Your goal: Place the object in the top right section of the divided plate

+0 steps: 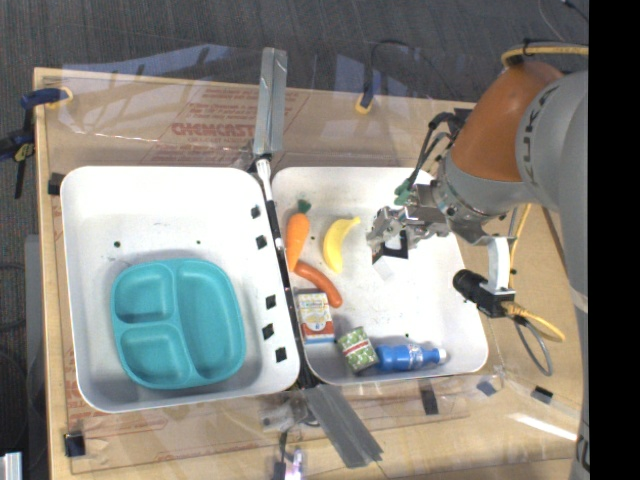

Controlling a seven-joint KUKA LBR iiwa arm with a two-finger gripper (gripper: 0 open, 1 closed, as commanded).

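A teal divided plate [178,320] lies in the left bin [90,198], with one long section on its right and two smaller ones on its left. My gripper [388,240] hangs over the middle of the right bin [440,183], just right of a yellow banana [338,242]. Nothing shows held in it. An orange carrot [298,238] lies left of the banana, by the bin's left wall. A red sausage [320,283] lies below them.
Along the right bin's front stand a small red and white carton [315,316], a green box [354,350] and a blue bottle [408,355] on its side. The arm [520,138] reaches in from the right over that bin's far right corner.
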